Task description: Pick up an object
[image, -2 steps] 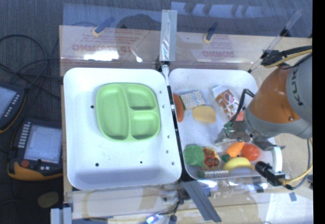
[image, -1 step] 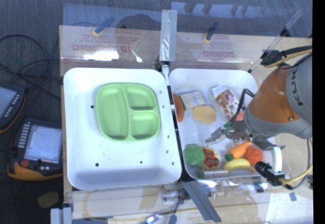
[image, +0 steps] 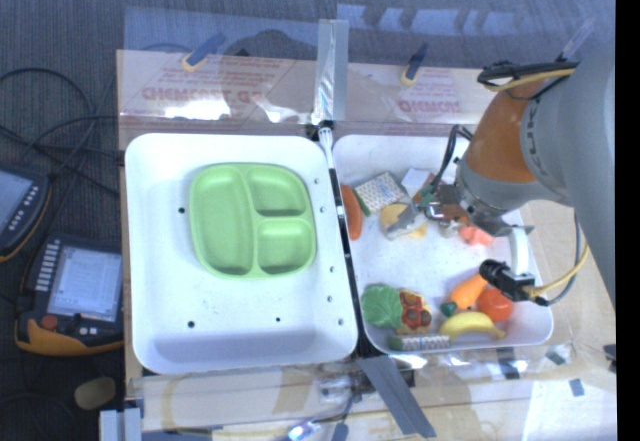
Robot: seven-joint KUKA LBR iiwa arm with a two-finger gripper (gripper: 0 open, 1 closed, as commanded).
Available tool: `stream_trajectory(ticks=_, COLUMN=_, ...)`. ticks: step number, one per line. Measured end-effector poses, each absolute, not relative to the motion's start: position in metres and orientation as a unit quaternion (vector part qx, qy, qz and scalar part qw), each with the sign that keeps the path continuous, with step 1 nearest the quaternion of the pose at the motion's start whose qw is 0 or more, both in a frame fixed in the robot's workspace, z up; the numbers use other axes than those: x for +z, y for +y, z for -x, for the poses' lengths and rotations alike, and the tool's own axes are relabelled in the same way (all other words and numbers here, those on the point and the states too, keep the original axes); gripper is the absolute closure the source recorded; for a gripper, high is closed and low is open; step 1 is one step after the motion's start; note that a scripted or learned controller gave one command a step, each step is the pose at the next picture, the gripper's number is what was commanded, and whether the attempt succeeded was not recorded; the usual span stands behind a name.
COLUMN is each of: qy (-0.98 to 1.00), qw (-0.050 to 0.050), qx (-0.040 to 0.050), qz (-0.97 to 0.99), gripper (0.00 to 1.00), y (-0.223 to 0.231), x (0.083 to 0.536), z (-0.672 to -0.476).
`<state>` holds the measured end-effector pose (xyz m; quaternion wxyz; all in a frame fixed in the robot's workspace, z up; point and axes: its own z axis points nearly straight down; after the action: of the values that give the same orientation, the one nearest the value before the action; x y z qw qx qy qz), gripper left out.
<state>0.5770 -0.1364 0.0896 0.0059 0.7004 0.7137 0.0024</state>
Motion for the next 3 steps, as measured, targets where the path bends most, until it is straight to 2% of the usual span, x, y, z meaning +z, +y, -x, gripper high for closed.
stream_trajectory(ticks=1, qy=0.685, qw=0.002, qx=-0.0011, qz=-0.729, gripper=0.0, y=-0.131, x=0.088, z=-0.631)
stream_trajectory(ticks=2, qy=0.685, qw=0.006, qx=0.0001, qz=-0.729, gripper=0.0, y=-0.124, x=0.089, z=-0.624)
stream_trajectory(ticks=3, qy=0.685, qw=0.006, qx=-0.0002, qz=-0.728, gripper=1.0, y=-0.123, x=0.099, z=-0.625)
